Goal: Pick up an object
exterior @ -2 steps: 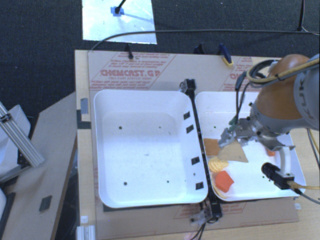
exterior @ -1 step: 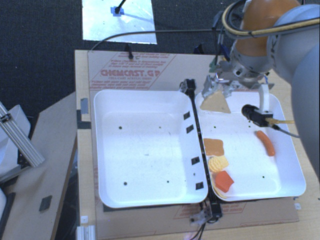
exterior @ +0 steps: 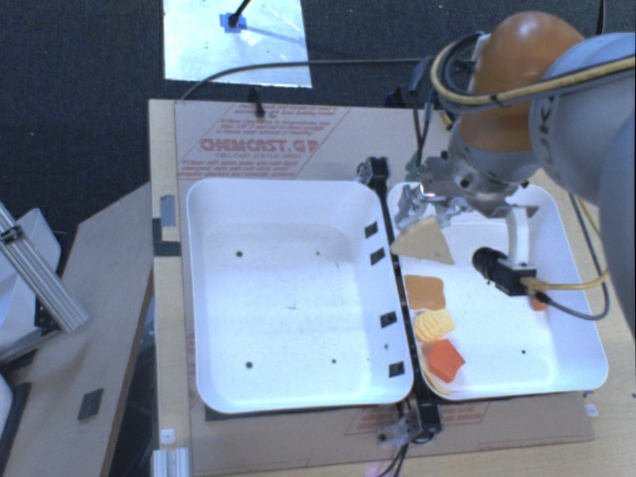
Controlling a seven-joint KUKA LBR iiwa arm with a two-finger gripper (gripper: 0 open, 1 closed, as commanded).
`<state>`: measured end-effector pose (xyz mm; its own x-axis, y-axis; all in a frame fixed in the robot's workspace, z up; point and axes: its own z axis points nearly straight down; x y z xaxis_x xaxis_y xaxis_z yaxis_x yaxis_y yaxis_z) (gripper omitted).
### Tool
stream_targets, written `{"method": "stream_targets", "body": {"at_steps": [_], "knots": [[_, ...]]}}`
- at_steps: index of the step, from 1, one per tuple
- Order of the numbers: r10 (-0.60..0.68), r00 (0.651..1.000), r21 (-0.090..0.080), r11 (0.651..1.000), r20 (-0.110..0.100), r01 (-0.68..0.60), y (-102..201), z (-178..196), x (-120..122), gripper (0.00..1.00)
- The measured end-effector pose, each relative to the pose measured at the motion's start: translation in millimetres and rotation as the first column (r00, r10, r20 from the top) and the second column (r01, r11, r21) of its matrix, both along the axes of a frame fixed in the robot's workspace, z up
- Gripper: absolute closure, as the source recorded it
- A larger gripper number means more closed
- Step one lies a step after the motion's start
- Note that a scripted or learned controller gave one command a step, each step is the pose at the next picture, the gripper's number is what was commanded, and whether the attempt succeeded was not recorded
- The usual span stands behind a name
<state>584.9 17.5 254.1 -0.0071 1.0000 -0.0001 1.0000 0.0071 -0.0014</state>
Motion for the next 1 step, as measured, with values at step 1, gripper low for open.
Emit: {"method": "stream_targets", "body": {"at_steps": [1], "knots": [[0.004,1.0,0.003,1.0,-0.002,-0.004,69.2,-72.8,-46.2,1.0]]}}
